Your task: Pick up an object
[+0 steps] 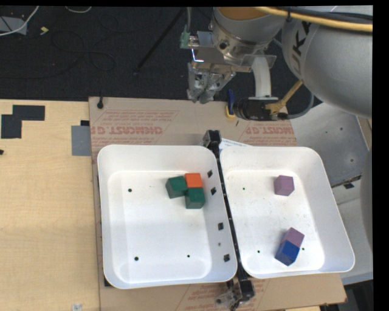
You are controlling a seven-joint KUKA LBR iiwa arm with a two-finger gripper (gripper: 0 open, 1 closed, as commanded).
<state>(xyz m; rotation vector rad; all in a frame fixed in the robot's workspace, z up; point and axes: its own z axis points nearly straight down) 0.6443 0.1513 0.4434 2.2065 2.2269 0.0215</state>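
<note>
Up at the top of my view, the gripper [203, 91] hangs above the far edge of the cardboard sheet [182, 124], behind both bins and touching nothing. Its fingers point downward, but they blur into one metallic cluster from this angle, so I cannot tell whether they stand apart or together; I see no object between them. Above the gripper I can make out the grey wrist and the orange band [246, 17] of the arm, which comes in from the right.

Moving outward to the bench, the left bin [115, 182] holds a tight cluster near its upper right area: a dark green block [177, 186], an orange block [193, 180] touching it on the right, and a second green block [195, 198] just below the orange one, also in contact. All three sit close to the divider between the bins.

Across the divider, the right bin [322, 188] carries a purple cube [284, 184] by itself in the upper part, well apart from the others. Lower down, near the front wall, a blue block [287, 252] lies with a second purple block [295, 237] touching its upper side.

Both bins rest side by side on the cardboard, which lies on the wooden bench [42, 212].
</note>
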